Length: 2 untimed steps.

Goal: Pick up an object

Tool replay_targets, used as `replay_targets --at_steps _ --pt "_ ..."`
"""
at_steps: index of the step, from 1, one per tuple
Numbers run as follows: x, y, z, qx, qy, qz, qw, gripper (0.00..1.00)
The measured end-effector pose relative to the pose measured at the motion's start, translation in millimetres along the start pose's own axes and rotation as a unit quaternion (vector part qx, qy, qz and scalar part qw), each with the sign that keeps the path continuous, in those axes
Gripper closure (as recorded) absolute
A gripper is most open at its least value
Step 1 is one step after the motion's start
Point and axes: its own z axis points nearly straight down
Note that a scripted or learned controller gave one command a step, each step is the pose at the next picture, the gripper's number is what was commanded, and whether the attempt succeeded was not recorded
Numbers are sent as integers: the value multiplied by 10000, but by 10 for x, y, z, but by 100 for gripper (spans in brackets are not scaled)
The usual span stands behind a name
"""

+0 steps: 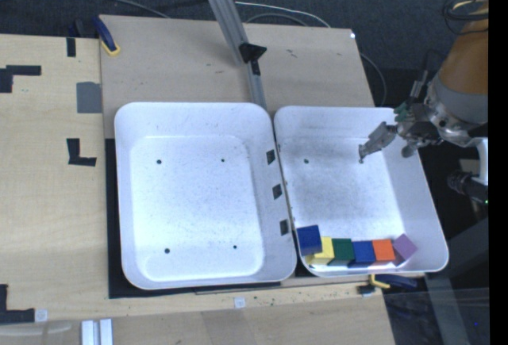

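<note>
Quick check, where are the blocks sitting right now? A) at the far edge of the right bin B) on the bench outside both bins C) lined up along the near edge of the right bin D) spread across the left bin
C: the colored blocks sit in a row along the near edge of the right bin, with the gripper above the bin's far half, apart from them.

We get pretty even overhead light, white bins [198, 117] nearly blown out, soft shadows under their rims, overall a bit grainy and soft, dark floor murky.
</note>
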Motion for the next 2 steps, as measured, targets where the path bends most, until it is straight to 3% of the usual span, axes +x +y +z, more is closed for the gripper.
replay_targets --at_steps 1,2 --pt "-399 -43 1107 42 -5 22 10000 0" --pt "-396 175 1331 3 -10 4 10000 0"
